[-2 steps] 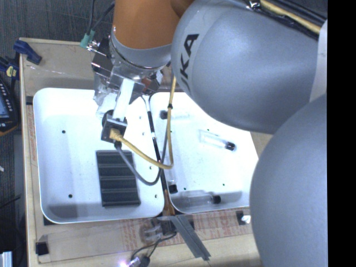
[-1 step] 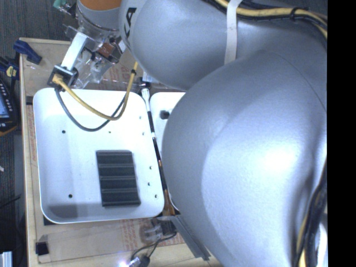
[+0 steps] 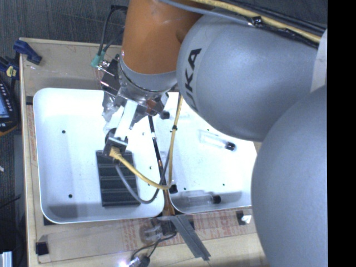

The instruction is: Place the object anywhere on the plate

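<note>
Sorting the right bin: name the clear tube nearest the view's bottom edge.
The clear tube along the lower rim of the right bin; the other tube lies higher, mid-bin.

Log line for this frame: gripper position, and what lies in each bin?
gripper: above left bin | left bin: black ribbed slab, flat | right bin: two clear tubes

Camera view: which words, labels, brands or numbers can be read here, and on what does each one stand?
"KA": black letters, turned sideways, on the large grey arm casing; the rest of the word is hidden.
Faint red print on the brown wooden bench: too blurred to read.
</note>
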You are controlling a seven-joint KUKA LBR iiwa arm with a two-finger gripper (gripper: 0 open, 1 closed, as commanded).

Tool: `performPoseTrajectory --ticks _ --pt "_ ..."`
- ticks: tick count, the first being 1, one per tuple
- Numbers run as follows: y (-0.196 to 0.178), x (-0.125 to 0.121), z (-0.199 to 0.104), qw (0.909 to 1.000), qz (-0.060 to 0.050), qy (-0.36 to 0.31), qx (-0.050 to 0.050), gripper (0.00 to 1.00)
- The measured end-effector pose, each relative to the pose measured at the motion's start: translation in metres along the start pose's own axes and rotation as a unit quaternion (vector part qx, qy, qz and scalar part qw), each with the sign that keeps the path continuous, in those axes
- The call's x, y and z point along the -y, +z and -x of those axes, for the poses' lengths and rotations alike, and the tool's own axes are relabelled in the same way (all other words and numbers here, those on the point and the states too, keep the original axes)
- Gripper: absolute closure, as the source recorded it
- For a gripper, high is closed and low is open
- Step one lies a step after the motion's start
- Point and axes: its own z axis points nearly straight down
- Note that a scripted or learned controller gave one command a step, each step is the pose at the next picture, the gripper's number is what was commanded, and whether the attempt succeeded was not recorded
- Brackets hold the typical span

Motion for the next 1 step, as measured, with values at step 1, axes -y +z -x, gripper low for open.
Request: performPoseTrajectory --ticks 1 --pt "0.116 -0.0024 0.0701 0.9807 -0.001 0.195 0.002 1.0"
